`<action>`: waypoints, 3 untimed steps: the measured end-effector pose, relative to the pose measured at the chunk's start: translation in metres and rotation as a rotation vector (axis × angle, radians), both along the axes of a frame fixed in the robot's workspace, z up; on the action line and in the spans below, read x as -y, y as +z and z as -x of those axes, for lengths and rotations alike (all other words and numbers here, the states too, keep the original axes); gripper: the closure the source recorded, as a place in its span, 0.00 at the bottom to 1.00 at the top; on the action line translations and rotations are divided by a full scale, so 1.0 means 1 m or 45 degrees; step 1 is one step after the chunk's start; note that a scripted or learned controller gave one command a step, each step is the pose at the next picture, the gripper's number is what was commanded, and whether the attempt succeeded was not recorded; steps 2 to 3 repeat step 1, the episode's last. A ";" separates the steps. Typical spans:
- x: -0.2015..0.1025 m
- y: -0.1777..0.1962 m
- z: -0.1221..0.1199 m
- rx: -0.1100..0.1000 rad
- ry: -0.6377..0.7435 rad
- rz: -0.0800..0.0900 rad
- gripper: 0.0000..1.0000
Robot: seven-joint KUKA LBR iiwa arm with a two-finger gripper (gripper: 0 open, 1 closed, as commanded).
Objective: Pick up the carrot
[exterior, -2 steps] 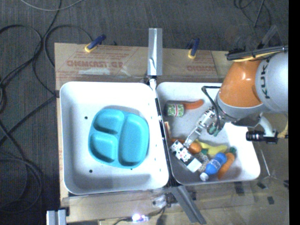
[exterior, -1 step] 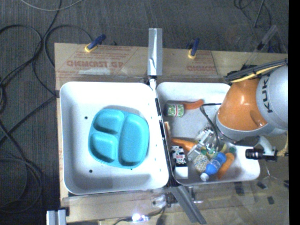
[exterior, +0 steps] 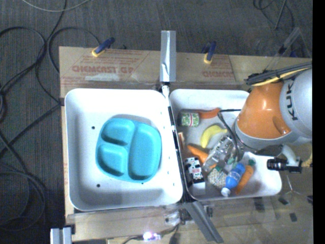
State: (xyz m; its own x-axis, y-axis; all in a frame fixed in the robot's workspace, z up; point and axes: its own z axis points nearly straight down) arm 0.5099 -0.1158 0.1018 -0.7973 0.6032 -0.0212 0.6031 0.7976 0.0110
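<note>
Gripper point(exterior: 222, 154) low in right bin point(exterior: 264, 187), fingers apart, straddling nothing identifiable. Carrot point(exterior: 196, 152) lying just left of gripper, beside banana point(exterior: 212, 134). Second orange piece point(exterior: 209, 114) next to green can point(exterior: 190, 119), label unreadable. Blue bottle point(exterior: 232, 178) and orange item point(exterior: 246, 175) near front wall. Blue tray point(exterior: 129, 148) in left bin point(exterior: 81, 136). "KU" readable on arm point(exterior: 289, 108); faint red "CHEMCAST" on board point(exterior: 101, 69).

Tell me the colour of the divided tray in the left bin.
Light blue tray, seen in the camera view.
</note>
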 end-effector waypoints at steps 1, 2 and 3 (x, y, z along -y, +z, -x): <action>-0.058 0.081 0.026 -0.030 -0.292 -0.009 1.00; -0.058 0.081 0.026 -0.030 -0.292 -0.009 1.00; -0.058 0.081 0.026 -0.030 -0.292 -0.009 1.00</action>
